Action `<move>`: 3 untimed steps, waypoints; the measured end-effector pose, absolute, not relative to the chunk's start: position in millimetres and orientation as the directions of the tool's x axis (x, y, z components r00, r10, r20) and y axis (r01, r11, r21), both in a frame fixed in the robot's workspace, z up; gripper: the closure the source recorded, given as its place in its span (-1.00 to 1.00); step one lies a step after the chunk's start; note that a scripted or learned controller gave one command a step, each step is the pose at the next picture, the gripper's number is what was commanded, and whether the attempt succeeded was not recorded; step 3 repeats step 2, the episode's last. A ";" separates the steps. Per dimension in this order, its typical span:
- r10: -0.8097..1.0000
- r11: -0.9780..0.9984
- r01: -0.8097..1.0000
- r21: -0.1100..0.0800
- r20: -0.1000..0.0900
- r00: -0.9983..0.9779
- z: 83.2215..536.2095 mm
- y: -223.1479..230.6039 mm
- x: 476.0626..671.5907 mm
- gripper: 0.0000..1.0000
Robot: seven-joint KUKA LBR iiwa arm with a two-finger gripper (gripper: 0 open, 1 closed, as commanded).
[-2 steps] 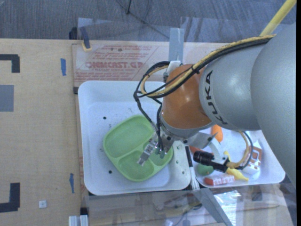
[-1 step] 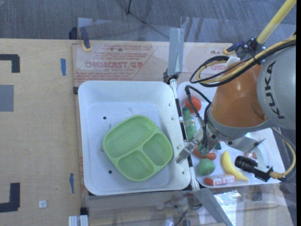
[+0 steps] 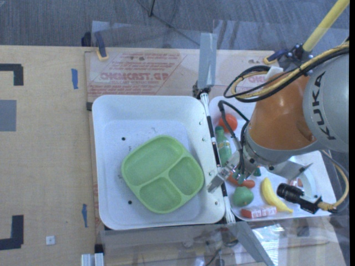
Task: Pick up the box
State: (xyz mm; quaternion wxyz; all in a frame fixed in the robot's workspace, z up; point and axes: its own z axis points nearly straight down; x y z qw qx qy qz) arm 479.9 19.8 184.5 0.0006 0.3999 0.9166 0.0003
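- Even, bright overhead light falls across the bench, and colours read clearly.
- The shallow white plastic left bin (image 3: 105, 165) is near overexposed, its walls washed out.
- Soft, short shadows lie beneath the light green divided plastic plate (image 3: 162, 174).
- Clear plastic sheeting (image 3: 166, 35) along the top edge carries faint glare.
- Detail is slightly soft throughout.

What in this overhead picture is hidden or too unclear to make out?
- Right white bin: the grey and orange arm covers most of it in the camera view, hiding whatever lies beneath.
- Claw: small and cluttered among items; whether it grips anything cannot be told.
- Small red and white box: its label is too small to read.
- Yellow banana: partly covered by a black cylindrical part.
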 end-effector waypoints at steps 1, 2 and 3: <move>0.872 0.489 0.872 0.002 -0.002 -0.489 314.0 -59.4 480.2 -1.00; 0.946 0.325 0.946 -0.001 0.000 -0.325 184.1 8.2 479.1 -1.00; 0.946 0.325 0.946 -0.001 0.000 -0.325 184.1 8.2 479.1 -1.00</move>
